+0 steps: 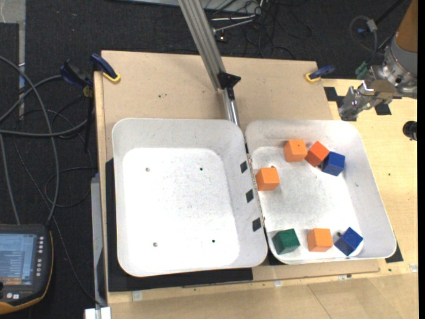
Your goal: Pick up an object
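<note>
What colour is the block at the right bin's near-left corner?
Green, seen in the camera view, beside an orange block.

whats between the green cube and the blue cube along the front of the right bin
An orange cube sits between the green cube and the blue cube, seen in the camera view.
</note>
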Motion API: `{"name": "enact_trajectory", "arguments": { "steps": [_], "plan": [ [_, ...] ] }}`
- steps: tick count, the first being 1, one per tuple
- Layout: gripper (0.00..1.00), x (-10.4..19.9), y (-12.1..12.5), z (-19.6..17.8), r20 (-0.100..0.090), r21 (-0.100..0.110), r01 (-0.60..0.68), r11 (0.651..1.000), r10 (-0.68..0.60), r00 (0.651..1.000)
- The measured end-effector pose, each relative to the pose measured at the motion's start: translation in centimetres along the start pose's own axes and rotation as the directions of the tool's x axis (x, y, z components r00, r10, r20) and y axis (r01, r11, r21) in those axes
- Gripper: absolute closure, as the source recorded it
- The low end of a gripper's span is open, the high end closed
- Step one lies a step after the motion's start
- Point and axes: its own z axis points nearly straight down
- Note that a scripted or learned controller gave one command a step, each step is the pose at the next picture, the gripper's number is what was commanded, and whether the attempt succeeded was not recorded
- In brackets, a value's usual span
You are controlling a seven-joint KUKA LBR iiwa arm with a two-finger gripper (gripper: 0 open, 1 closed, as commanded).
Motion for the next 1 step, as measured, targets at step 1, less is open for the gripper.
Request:
{"name": "enact_trajectory", "arguments": {
  "steps": [1],
  "plan": [
    [1.0, 5.1, -0.91, -0.1, -0.005, 0.009, 0.005, 1.0, -0.004, 1.0]
  ]
}}
